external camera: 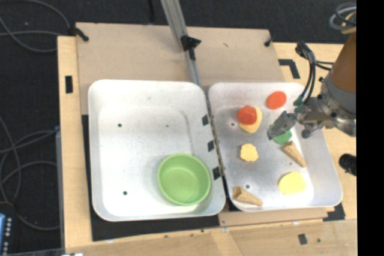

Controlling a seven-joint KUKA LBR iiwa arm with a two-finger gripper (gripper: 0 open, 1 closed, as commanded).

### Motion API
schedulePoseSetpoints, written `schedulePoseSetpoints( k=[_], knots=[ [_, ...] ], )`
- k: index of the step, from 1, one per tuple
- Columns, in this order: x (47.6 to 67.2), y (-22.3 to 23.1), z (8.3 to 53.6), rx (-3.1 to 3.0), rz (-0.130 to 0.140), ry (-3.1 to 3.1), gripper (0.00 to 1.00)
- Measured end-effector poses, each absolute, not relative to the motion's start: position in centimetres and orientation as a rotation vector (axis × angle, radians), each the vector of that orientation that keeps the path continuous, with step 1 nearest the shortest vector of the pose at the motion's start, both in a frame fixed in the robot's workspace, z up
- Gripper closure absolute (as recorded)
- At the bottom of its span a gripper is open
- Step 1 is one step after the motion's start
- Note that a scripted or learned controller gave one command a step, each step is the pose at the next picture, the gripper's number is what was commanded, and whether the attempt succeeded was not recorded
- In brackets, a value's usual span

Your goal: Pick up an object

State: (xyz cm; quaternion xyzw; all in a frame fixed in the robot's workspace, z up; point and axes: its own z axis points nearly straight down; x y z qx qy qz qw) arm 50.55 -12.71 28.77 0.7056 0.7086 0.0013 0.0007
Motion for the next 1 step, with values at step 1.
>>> schedulePoseSetpoints(
  k=[1],
  knots=[
    [50.56,-12.7,28.77,2.218,0.005,2.223,0.0]
  ],
)
